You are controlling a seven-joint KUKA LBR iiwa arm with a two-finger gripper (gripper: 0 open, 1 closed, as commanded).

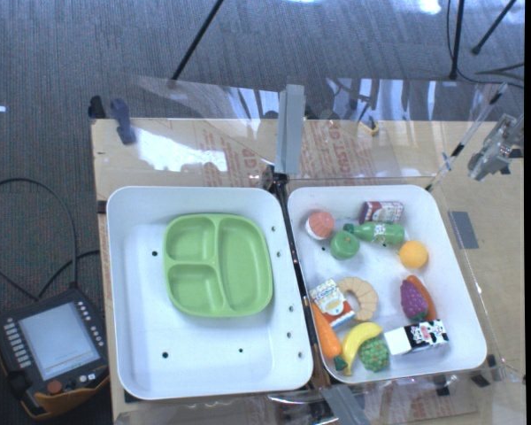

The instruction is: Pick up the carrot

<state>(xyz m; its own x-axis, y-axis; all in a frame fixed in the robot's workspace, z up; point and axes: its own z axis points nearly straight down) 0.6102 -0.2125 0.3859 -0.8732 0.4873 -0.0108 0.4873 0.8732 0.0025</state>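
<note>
Camera view from above has the carrot (327,333) lying along the left wall of the right bin (456,264), near its front corner, touching the banana (357,341) and just below a small carton (330,301). Broccoli (374,353) and a cow-print box (417,337) sit further right. The hand (494,158) hangs well apart at the far right, over the tabletop (496,237); whether it is open or closed, I cannot tell. A green 3-compartment tray (219,265) sits in the left bin (133,326).

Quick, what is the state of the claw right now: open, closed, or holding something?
Claw: cannot be told; it sits at the right edge, away from the carrot.
</note>
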